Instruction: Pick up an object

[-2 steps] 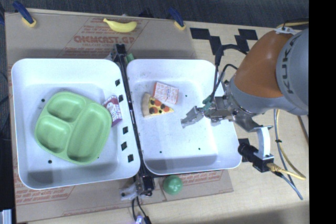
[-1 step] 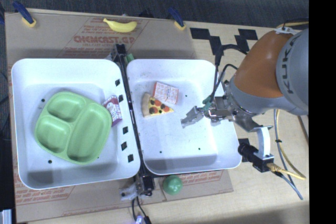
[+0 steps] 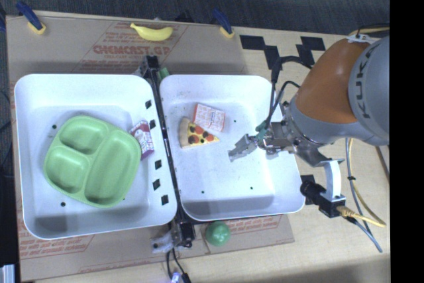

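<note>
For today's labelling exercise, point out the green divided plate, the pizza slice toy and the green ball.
green divided plate [image 3: 91, 160], camera view, on the ridge between its compartments.
pizza slice toy [image 3: 193, 134], camera view, on its topped middle.
green ball [image 3: 216, 232], camera view, on its centre, below the right bin.

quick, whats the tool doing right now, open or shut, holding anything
Tool: over the right bin, beside the pizza slice toy; nothing visible in it, and open or shut cannot be told from this view.
</note>
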Tool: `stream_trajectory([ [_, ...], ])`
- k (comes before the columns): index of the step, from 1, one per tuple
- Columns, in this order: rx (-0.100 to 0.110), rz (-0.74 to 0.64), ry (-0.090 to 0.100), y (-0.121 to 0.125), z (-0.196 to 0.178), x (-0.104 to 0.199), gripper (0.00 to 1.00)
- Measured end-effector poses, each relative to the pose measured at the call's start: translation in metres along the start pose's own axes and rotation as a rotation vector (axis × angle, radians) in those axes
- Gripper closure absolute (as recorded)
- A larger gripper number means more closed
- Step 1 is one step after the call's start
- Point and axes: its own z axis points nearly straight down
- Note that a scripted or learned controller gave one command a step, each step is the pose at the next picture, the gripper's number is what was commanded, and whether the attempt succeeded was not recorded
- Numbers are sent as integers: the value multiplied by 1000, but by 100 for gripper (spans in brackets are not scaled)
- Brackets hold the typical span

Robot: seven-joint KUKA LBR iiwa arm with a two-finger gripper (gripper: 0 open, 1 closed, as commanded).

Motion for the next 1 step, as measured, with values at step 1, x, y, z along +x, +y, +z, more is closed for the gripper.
stream_trajectory([
  [1,0,0,0,0,0,0,0],
])
